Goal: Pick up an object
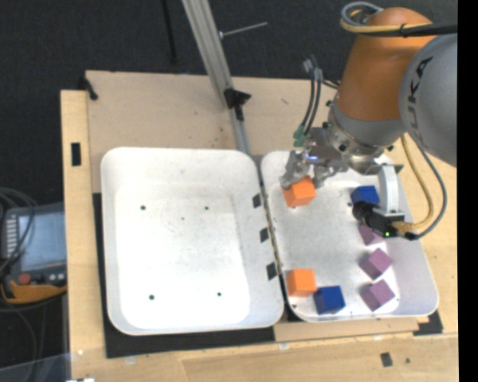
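The gripper (301, 180) hangs over the right bin (418, 297) near its upper left corner, its fingers closed on an orange cube (299, 192), while a second orange cube (302, 281) lies by the lower rim.

You can read one marking: on the grey arm (434, 94), at the right of the view, part of the dark letters "KUKA" runs along the casing, cut off by the picture's edge. The handheld unit (33, 245) at the left has a lit screen, but its contents are too small to read.
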`<state>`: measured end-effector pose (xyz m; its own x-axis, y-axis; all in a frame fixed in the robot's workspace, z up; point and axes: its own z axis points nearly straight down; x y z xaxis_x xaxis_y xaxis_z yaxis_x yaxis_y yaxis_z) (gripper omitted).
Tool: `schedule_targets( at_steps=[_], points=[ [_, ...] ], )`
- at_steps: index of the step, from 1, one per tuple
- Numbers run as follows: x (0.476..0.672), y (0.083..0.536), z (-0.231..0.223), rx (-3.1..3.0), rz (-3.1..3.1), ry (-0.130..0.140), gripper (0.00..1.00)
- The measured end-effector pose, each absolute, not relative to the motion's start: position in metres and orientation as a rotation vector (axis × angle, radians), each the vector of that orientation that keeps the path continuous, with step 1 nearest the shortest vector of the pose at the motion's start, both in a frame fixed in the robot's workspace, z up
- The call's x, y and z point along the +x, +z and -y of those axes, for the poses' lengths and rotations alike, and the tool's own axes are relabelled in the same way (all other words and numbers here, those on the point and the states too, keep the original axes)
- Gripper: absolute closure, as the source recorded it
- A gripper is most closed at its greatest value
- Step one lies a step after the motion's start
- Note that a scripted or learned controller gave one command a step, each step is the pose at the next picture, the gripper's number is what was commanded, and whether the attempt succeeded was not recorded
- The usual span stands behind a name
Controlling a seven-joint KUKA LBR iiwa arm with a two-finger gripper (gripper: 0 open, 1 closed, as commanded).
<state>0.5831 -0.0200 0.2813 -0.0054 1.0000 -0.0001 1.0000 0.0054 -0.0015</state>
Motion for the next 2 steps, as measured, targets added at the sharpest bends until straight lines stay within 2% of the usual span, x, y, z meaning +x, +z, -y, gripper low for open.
schedule_targets(
  at_steps=[2],
  points=[
    [0.606,0.251,-0.091,-2.214,2.229,0.001,1.0]
  ],
)
